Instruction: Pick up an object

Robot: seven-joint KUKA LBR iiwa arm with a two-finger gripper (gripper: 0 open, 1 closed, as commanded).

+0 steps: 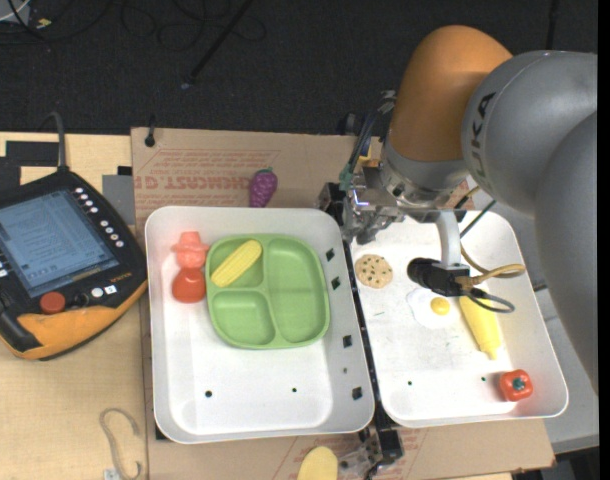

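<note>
The right bin [455,403] holds a chocolate-chip cookie [373,270], a fried egg [432,308], a yellow banana [481,328] and a small red tomato-like piece [514,384]. My gripper [357,211] hangs under the orange-banded wrist at the far left corner of the right bin, just beyond the cookie and close to the wall between the bins. Nothing shows between its tips from this angle. In the left bin [245,408] a green divided plate [285,308] carries a yellow corn cob [234,261], and a red and pink bottle-shaped toy [189,268] lies beside it.
A purple toy [264,186] rests on the cardboard behind the left bin. A yellow object [318,462] lies in front of the bins. A teach pendant [55,253] sits on the bench at the left. The front halves of both bins have open floor.
</note>
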